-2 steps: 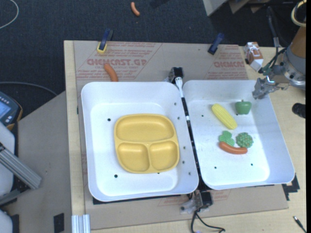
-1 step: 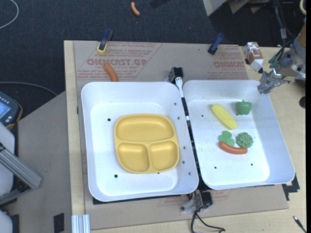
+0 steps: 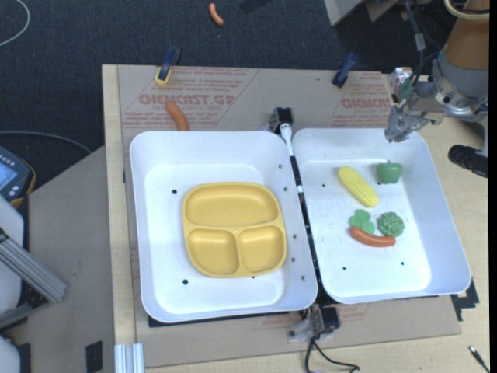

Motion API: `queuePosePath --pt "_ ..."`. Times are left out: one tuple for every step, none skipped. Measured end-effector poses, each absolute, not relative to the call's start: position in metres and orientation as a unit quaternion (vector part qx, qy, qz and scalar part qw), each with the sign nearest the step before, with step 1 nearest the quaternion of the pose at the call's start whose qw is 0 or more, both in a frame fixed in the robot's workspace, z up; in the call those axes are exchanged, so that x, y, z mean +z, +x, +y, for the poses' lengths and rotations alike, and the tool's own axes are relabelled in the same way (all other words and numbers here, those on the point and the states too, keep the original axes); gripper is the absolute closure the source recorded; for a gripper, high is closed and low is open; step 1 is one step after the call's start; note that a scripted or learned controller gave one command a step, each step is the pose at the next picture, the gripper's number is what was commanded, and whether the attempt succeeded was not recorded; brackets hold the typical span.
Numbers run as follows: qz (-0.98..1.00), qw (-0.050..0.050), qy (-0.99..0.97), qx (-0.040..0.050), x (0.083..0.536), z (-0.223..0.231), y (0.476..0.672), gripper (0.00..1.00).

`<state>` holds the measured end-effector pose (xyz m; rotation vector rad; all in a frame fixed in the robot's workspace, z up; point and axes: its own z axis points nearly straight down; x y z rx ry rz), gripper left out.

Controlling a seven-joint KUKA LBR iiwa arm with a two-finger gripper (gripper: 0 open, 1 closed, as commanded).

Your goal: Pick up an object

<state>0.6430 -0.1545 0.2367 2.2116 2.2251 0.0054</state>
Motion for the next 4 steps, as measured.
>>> queuePosePath --pt "0.709 -0.001 0.705 0.0003 0.239 -0.095 0.640 1.00" --pt "0.709 0.001 0.705 0.0013 0.232 -0.041 0.658 1.00" --pt "0.709 -0.001 0.705 0.0001 0.224 0.004 0.660 1.00" --pt "0.709 -0.002 0.705 -0.0006 0.219 0.059 0.653 1.00"
